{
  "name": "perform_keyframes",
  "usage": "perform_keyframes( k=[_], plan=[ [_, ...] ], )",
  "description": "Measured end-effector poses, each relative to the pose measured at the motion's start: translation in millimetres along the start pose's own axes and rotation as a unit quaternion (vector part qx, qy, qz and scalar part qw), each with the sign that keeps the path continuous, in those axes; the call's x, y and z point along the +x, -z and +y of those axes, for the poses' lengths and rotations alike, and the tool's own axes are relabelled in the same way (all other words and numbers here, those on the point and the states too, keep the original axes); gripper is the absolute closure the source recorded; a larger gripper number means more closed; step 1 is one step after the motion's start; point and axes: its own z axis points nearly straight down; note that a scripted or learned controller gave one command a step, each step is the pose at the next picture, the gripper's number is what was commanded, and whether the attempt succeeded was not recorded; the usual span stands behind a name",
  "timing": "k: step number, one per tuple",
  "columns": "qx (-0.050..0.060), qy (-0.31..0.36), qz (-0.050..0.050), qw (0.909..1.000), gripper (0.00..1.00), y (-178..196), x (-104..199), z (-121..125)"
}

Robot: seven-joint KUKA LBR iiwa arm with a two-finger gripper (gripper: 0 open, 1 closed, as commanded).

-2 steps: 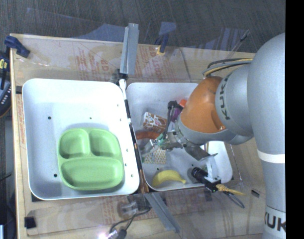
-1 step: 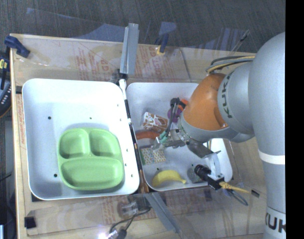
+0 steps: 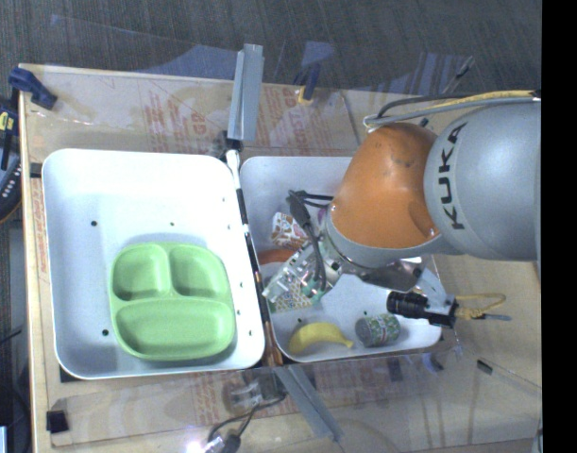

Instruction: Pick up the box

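Here arm (image 3: 458, 192) bent low over right bin (image 3: 269, 173) — tool (image 3: 312, 267) at box (image 3: 293, 286), grip state unclear.

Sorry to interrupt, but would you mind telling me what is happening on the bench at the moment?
The grey KUKA arm is reaching from the right into the right-hand bin, its orange band above the clutter there. That bin holds a patterned box, a banana and a small grey-green object. The gripper sits low, close beside the box, but the view does not settle whether it has hold of it. The left bin holds a green divided tray, untouched.
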Motion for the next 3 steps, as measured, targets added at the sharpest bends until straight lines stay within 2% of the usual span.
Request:
perform_keyframes(
  k=[1,2,3],
  plan=[
    [0.001,-0.449,0.001,0.8937,1.00,12.2,-7.6,-10.2],
    [0.001,-0.448,0.001,0.8938,0.00,12.1,-7.5,-10.1],
    [-0.003,-0.473,-0.001,0.8810,0.00,-96.4,-68.9,-41.5]
  ],
)
